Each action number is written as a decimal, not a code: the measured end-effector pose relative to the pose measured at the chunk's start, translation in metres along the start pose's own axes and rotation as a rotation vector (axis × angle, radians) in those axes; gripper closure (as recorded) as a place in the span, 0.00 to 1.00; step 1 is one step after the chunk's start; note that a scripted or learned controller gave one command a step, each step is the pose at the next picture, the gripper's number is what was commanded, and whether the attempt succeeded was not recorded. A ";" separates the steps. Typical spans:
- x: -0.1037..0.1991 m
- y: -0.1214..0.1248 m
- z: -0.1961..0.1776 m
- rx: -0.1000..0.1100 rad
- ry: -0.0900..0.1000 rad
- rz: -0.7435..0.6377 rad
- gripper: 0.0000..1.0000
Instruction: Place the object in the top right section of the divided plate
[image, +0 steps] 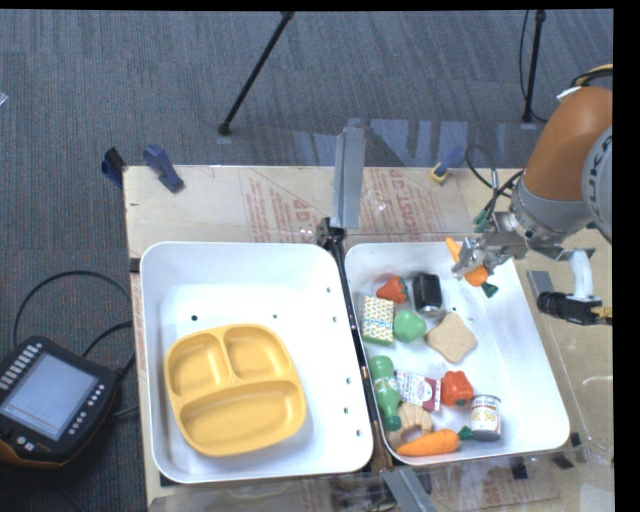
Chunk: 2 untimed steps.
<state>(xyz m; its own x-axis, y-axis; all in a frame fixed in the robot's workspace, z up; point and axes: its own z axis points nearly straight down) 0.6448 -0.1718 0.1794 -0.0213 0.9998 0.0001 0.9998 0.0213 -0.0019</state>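
The two white bins sit side by side on the bench: the left bin (160, 300) carries the yellow divided plate (236, 388), and the right bin (530, 350) is cluttered with toy food along its left half. The plate lies toward the near-left part of its bin, with one wide section on the near side and two smaller ones on the far side; the top right section (252, 351) has nothing in it.

The grey arm (565, 160) reaches in from the right and bends down over the far-right corner of the right bin, its orange band above the wrist. At its tip the gripper (474, 262) has a small orange toy carrot (478, 272) between its fingers, green end pointing toward the near right, raised over the bin floor and well apart from the plate.

The carrot looks like light, stiff moulded plastic, smooth and tapered, so it could slip or swing in a two-finger pinch; a hold across its thicker middle seems safest, and the present grip appears close to that.

Among the smaller things left in the bin are a tan bread slice (452, 338), a green ball-like piece (408, 325), a black block (427, 291), a small tin (485, 416) and a second carrot (430, 444) at the near edge.
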 end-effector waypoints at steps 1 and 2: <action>-0.040 -0.001 -0.216 -0.012 -0.004 -0.044 1.00; 0.001 -0.124 -0.105 0.008 0.003 0.110 1.00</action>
<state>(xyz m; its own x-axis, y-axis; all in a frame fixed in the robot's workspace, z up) 0.5214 -0.1732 0.2843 0.0886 0.9961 0.0020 0.9960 -0.0885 -0.0105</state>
